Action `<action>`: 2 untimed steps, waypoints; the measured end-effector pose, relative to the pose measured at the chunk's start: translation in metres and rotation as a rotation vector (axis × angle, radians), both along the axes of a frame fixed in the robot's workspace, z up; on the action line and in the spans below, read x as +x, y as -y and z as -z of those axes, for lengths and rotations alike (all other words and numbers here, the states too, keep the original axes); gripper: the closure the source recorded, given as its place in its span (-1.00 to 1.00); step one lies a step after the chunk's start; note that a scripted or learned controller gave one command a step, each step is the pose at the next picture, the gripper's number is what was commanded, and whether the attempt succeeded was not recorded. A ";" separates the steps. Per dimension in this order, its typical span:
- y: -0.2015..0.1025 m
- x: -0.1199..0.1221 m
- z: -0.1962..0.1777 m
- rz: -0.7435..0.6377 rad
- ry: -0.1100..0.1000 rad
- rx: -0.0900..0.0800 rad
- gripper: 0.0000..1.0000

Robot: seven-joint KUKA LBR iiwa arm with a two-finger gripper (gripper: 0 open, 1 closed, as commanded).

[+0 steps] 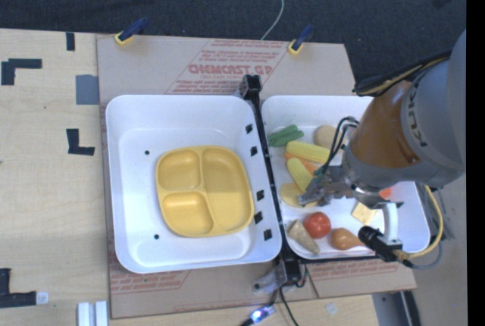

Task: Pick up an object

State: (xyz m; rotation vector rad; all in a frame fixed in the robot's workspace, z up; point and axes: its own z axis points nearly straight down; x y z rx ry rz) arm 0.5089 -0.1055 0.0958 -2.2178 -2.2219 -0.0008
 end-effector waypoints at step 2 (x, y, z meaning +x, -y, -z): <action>0.012 -0.008 -0.111 0.002 0.004 -0.003 1.00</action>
